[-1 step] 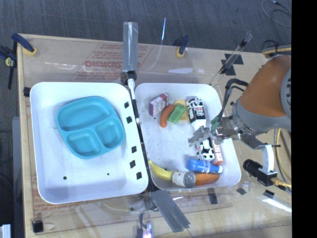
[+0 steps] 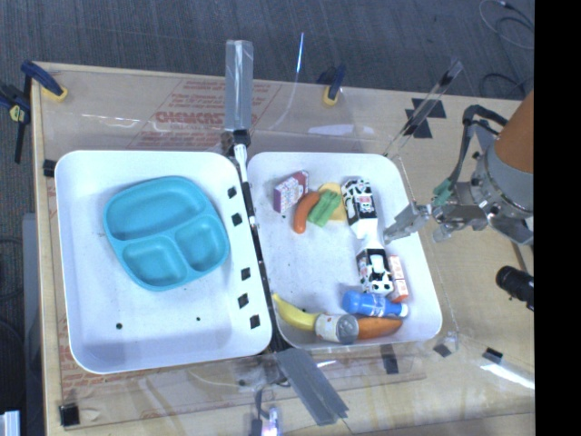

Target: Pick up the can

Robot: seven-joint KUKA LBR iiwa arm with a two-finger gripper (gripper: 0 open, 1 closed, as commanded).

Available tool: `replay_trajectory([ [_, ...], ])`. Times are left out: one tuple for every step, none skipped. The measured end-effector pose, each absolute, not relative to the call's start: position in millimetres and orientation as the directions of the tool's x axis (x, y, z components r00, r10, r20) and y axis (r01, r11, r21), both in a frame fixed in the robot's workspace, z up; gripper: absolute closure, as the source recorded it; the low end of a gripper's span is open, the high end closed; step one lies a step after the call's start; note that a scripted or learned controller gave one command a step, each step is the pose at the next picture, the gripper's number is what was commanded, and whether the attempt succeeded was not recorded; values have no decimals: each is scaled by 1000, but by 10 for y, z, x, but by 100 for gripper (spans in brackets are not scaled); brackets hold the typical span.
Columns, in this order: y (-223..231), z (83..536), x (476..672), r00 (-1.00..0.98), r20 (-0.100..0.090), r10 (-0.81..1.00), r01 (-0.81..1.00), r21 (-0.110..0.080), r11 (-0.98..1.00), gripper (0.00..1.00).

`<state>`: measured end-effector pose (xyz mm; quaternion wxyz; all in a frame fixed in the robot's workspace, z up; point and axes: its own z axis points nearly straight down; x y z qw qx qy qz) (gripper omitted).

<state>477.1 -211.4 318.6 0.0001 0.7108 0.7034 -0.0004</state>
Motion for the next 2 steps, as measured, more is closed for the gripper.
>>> replay_trajectory([
  [-1813, 2203, 5124, -41, 1, 999, 999, -5, 41, 0],
  [-1859, 1272, 5674, -34, 1, 999, 999, -5, 34, 0],
])
